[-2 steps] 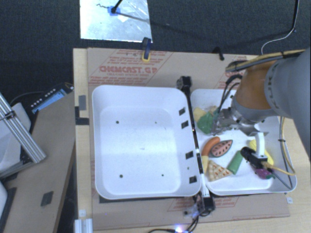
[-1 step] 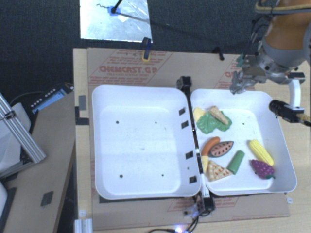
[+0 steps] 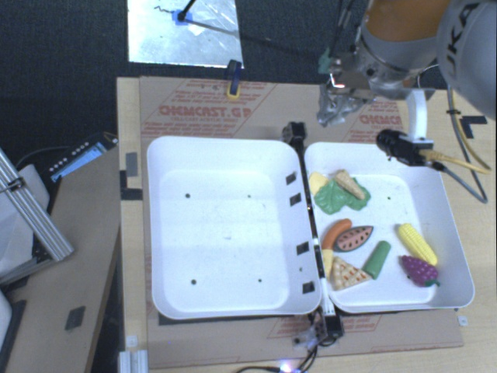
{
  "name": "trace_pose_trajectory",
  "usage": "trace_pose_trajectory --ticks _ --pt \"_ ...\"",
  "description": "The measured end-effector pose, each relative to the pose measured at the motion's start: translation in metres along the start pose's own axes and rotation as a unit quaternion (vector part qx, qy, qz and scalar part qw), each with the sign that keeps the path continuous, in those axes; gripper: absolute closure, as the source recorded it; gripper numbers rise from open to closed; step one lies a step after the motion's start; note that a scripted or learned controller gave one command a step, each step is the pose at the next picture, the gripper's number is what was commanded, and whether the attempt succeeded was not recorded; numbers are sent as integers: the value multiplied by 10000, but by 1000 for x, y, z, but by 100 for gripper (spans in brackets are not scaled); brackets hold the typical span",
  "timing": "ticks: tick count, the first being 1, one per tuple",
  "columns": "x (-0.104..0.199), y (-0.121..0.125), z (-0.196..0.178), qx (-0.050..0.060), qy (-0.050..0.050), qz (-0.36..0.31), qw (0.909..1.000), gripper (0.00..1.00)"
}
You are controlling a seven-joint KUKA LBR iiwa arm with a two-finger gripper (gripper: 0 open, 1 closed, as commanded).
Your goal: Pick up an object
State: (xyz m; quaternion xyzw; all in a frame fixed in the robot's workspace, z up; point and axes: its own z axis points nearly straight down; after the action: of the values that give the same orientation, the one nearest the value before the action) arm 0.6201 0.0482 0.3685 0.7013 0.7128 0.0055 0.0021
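My gripper (image 3: 335, 113) hangs above the back edge of the right bin (image 3: 446, 208), beyond the toys, with nothing seen between its fingers. In that bin lie a green leaf (image 3: 332, 198) with a tan piece (image 3: 349, 186) and a yellow piece (image 3: 318, 182) by it. Nearer the front are an orange sausage (image 3: 335, 231), a watermelon slice (image 3: 354, 238), a green cucumber (image 3: 377, 259), a pizza slice (image 3: 347, 274), a corn cob (image 3: 417, 243) and purple grapes (image 3: 419, 270).
The left bin (image 3: 225, 224) lies beside the right one, joined by a black-clipped divider (image 3: 308, 208). Both rest on cardboard (image 3: 194, 107). A foil sheet (image 3: 184, 22) lies at the back left. A metal frame (image 3: 31, 216) stands at far left.
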Motion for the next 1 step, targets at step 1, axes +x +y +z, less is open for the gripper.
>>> trace_pose_trajectory --ticks 1 --pt "39 34 -24 15 -16 44 10000 100"
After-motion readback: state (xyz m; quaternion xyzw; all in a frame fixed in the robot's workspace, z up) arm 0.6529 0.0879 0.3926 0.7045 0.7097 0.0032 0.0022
